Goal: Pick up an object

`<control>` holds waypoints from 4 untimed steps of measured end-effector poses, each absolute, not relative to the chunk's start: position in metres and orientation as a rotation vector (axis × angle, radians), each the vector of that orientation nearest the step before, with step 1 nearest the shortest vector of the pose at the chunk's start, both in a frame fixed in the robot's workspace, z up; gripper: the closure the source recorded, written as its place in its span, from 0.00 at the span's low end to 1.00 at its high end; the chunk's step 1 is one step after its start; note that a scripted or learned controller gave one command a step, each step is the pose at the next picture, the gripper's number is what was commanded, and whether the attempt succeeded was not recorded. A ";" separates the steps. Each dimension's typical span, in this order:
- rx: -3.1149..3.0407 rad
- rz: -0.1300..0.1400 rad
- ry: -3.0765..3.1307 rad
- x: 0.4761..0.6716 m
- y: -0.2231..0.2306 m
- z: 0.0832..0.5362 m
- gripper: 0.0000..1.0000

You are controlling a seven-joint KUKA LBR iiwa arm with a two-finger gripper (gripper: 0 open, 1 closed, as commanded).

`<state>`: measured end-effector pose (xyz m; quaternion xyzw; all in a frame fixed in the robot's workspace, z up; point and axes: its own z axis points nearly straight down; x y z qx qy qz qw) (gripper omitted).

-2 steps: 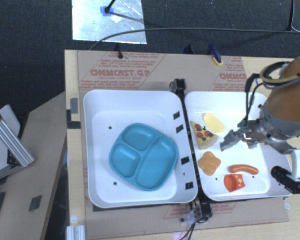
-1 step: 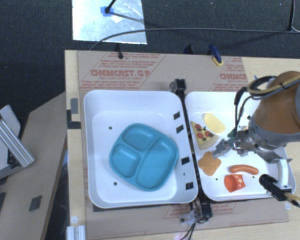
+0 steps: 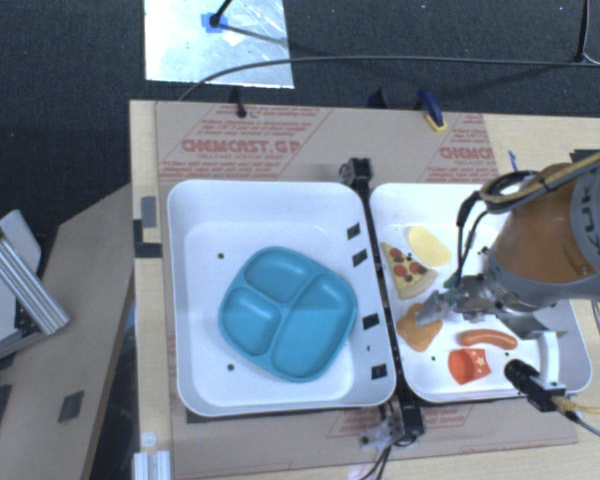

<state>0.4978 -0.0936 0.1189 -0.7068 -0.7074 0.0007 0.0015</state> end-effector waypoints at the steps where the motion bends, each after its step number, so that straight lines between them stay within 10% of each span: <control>1: -2.226 -0.006 -2.224 0.500 -0.094 0.086 0.00; 2: -2.228 -0.013 -2.232 0.503 -0.094 0.099 1.00; 4: -2.221 -0.008 -2.231 0.492 -0.098 0.211 1.00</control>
